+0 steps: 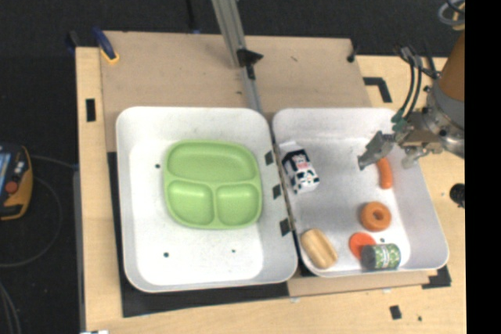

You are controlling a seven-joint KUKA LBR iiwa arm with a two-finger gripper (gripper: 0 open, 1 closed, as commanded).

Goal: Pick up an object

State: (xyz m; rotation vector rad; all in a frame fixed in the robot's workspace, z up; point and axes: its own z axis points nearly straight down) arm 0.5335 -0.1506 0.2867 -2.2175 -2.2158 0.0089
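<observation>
My gripper (392, 155) hangs over the upper right part of the right bin (337, 129), open, with its two fingers spread wide. A small orange carrot-like stick (385, 173) lies on the bin floor just below the gap between the fingers, and neither finger touches it. Further down the same bin are an orange doughnut (376, 216), a tan bread roll (318, 247) and a green can (381, 256) next to a small orange piece (360, 242). A white and black toy (301, 170) sits near the bin's left wall.
The left bin (141, 246) holds a green divided plate (212, 184). A metal post (227, 4) rises behind the bins, at the middle of the bench. Cables run along the arm (442, 109) at the right.
</observation>
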